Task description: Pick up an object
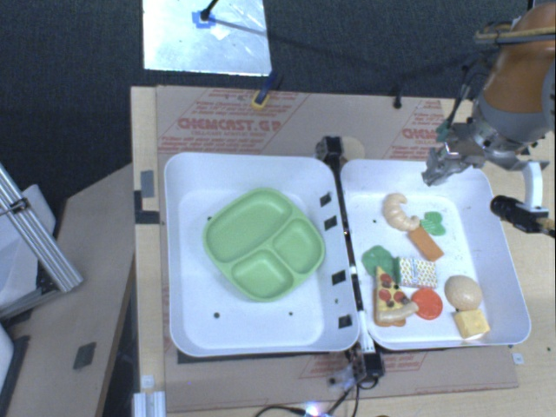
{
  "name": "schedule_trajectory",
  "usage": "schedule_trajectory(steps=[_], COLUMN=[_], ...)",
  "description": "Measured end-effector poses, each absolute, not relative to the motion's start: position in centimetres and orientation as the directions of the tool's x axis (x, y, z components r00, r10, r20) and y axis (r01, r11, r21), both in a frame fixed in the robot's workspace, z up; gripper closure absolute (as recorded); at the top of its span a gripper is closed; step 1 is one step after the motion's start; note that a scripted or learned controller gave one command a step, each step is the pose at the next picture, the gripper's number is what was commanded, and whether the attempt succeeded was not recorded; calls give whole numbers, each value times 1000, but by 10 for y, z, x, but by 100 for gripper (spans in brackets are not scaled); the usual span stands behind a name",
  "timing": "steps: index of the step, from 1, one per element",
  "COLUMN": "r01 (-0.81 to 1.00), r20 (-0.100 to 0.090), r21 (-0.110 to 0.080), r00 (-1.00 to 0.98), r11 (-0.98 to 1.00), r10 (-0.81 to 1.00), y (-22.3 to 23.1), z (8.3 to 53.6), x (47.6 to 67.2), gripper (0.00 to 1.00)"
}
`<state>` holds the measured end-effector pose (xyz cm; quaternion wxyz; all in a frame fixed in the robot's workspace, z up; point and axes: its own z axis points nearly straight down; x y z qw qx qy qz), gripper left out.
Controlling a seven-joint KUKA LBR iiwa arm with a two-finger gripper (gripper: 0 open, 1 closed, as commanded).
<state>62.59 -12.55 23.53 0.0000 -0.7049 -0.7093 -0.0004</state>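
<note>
My gripper [434, 172] hangs over the back right corner of the right bin [495, 224], above and apart from the toy food. In that bin lie a pale croissant [397, 211], an orange carrot stick [426, 241], a green leaf piece [433, 223], a dark green broccoli piece [379, 260], a pizza slice [390, 301], a patterned cracker [418, 273], a red tomato slice [426, 303], a beige egg-like ball [463, 292] and a yellow cheese cube [472, 323]. Nothing shows between the fingers.
The left bin [187, 233] holds a light green divided plate [263, 243]. A black hinge strip [340, 233] runs between the bins. A shiny metal sheet [206, 24] lies at the back, and an aluminium frame [35, 241] stands at the left.
</note>
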Motion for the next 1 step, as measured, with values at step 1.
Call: schedule_trajectory(steps=[1], r01=[1000], r20=[1], r21=[-1], r00=[-6], r11=[6], r10=[1000], y=[-76], z=[224], x=[599], gripper=[100])
